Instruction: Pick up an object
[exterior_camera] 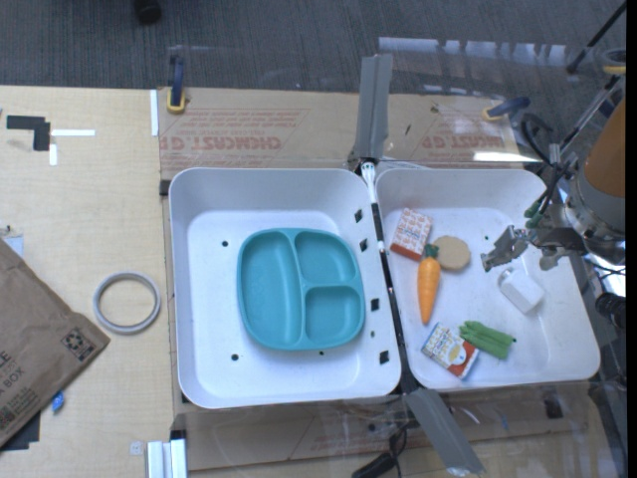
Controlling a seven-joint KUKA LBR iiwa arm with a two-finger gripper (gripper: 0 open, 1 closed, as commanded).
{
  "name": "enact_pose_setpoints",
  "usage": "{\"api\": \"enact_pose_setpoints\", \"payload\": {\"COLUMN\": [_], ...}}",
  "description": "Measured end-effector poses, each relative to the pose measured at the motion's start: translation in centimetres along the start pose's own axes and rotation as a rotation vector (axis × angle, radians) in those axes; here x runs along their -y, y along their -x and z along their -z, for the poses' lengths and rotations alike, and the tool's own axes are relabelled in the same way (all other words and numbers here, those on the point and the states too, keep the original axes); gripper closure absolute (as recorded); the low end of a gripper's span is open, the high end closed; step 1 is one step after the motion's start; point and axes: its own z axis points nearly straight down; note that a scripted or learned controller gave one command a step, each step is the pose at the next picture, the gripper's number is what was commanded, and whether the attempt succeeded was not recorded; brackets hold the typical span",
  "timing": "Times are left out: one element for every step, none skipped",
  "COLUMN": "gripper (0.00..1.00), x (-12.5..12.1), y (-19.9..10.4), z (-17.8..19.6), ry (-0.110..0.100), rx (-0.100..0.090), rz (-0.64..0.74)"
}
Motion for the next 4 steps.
{"api": "enact_pose_setpoints", "payload": {"gripper": [0.00, 0.00, 0.00, 1.00], "x": [-3.9, -8.4, -7.7, -7.9], "y": [-6.7, -8.8, -2.9, -2.8], "z": [-3.9, -3.8, -13.1, -12.0], "ry": [0.000, 0.004, 0.015, 0.021], "rx": [0.001, 0.002, 0.008, 0.009], "rz": [0.094, 0.256, 0.431, 0.427]}}
